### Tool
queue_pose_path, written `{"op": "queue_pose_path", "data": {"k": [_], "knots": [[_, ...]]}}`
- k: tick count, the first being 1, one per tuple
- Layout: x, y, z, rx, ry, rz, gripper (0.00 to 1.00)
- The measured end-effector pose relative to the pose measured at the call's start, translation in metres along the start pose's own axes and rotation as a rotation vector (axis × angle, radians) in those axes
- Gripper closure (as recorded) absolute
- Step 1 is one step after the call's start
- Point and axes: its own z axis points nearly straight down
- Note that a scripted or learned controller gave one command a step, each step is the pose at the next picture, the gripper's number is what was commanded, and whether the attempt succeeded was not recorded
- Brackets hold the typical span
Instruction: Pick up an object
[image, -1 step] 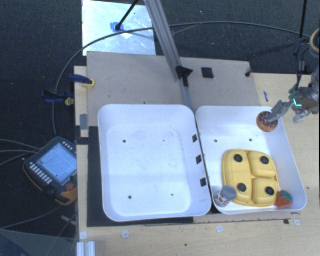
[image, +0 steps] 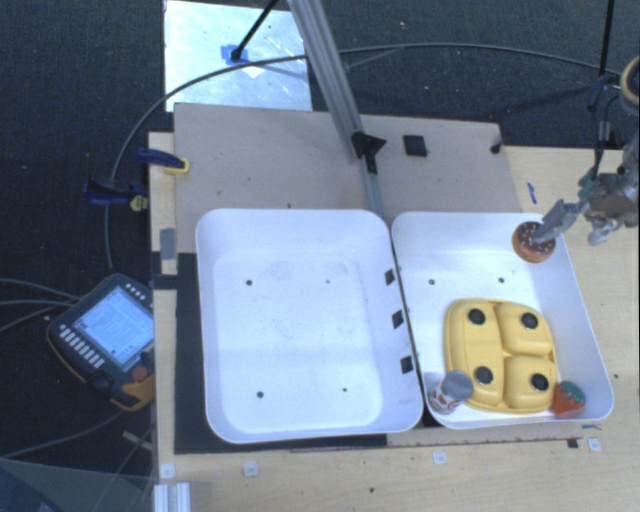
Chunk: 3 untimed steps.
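In the right bin (image: 420, 300) lie several objects. A brown round disc (image: 530, 243) sits in the bin's far right corner. A yellow moulded block with dark round holes (image: 500, 354) takes up the near half. Beside it at the near left rim stands a small grey-topped cup (image: 450, 390), and a red strawberry-like piece (image: 569, 398) lies in the near right corner. My gripper (image: 572, 222) reaches in from the right at the far right corner, and its grey tip overlaps the brown disc. Nothing is visibly held.
The left bin (image: 215, 300) stands beside the right one, joined at a hinged middle wall (image: 397, 320). A grey pole (image: 335, 80) slants over the bench at the back. A teach pendant (image: 105, 335) lies off the bench to the left.
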Motion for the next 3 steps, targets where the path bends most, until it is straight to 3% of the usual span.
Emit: {"op": "queue_pose_path", "data": {"k": [3], "knots": [[0.019,0.014,0.142,0.004,0.001,-0.002,0.0]]}}
